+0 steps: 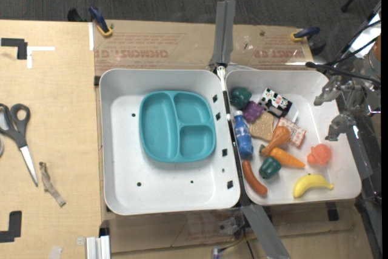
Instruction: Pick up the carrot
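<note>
Carrot (pixel 287 158) looks like light, rigid, slick plastic; you'd best grip across its thick end. Gripper (pixel 337 111) state: can't tell.

The gripper (pixel 337 112) is bare grey metal, built of small angular blocks, with two short fingers (pixel 334 130) of the same dull metal. Above it, toward two o'clock, the arm (pixel 368 39) shows pale grey and glossy white surfaces. A sliver of orange band (pixel 383 48) marks it. Thin black cables (pixel 339 67) run along the wrist.
</note>
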